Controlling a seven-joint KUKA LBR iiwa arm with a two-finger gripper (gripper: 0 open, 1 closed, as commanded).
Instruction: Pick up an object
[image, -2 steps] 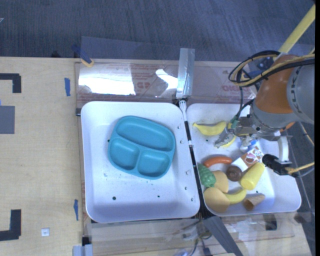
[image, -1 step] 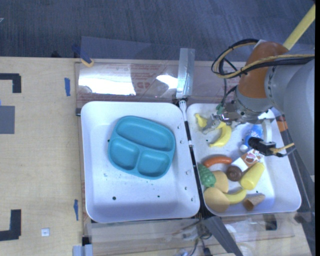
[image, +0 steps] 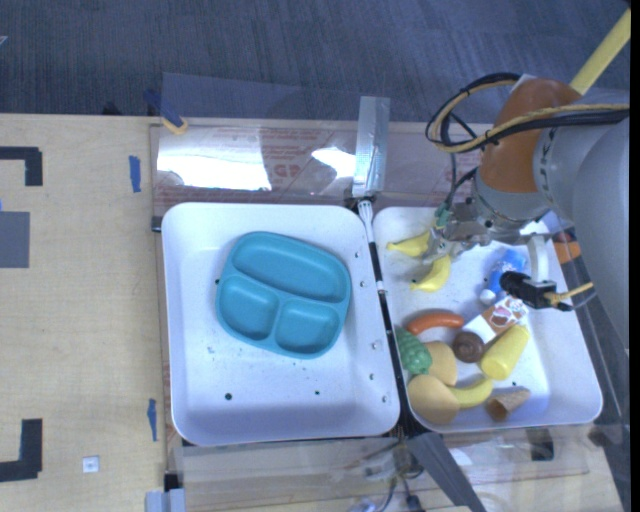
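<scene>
The claw (image: 452, 228) hangs low over the far end of the right bin (image: 570, 395); whether it is parted or closed cannot be told, and nothing is seen gripped in it. Just left of it lies a yellow banana (image: 408, 245), its long axis running left to right. Just below the claw lies a second banana (image: 433, 275), pointing slantwise up toward it. Further below sit a sausage (image: 433, 322), a corn cob (image: 505, 350) and other toy food. Well left, the other bin (image: 190, 300) holds a blue divided plate (image: 284, 292).
</scene>
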